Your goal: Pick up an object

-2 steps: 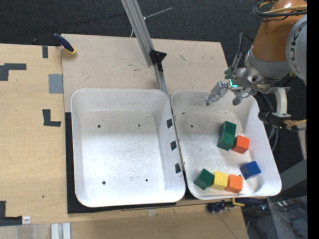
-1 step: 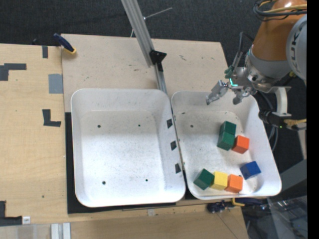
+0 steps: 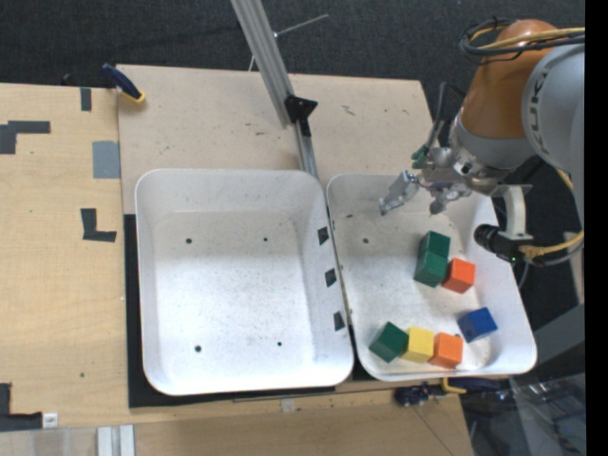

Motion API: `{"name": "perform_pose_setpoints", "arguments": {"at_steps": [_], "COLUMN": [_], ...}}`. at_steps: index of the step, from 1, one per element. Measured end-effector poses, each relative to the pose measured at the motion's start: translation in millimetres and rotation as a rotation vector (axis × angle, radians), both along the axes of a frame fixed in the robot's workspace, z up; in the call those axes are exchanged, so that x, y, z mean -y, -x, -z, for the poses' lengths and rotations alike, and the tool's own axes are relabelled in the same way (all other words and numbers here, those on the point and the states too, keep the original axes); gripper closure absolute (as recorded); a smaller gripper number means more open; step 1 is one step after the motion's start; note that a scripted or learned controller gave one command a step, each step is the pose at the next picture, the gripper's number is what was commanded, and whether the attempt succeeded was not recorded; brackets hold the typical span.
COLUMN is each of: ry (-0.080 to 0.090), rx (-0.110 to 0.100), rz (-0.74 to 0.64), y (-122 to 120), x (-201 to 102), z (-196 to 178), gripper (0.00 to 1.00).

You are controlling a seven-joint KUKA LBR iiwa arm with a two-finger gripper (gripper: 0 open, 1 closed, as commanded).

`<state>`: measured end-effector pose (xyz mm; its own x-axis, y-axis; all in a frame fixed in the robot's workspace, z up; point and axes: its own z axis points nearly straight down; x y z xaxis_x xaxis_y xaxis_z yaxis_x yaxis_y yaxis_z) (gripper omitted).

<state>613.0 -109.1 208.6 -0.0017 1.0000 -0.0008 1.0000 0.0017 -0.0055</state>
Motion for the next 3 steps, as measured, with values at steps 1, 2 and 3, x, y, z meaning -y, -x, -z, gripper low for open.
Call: {"name": "perform_pose_setpoints", "arguments": {"at_steps": [1, 2, 3], "ry": [-0.001, -0.001, -0.001], "rx": [-0.002, -0.002, 0.002], "rz": [0.001, 0.000, -0.001], "y": [10, 12, 11], "x": [1, 0, 0], "z": [60, 114, 101], "gripper": [0.00, 0.00, 1.00]}}
